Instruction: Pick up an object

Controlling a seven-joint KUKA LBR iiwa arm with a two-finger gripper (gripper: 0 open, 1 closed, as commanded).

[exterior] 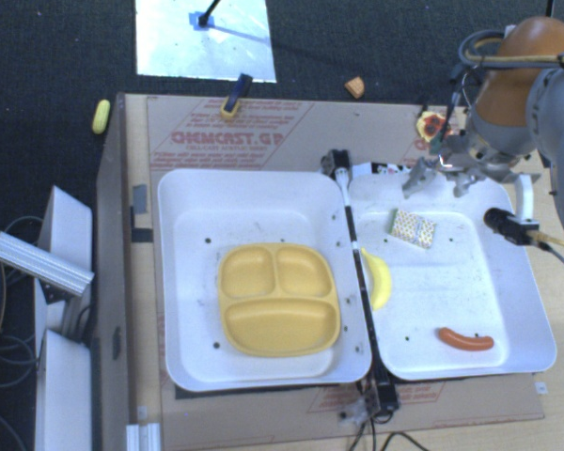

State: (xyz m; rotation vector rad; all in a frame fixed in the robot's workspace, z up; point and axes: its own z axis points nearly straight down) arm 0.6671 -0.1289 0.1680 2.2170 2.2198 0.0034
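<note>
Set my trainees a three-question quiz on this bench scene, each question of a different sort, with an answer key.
1. True or false: the yellow divided plate lies in the left bin.
2. Which thing lies nearest the gripper? A) the sausage B) the patterned packet C) the banana
3. Fill in: the banana rests against the right bin's ____ wall, beside the divider.

Key: 1 true; 2 B; 3 left

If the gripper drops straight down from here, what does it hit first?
Probably the right bin's back rim or bare floor near it. The gripper hangs up-right of the patterned packet; depth is unclear.
</note>
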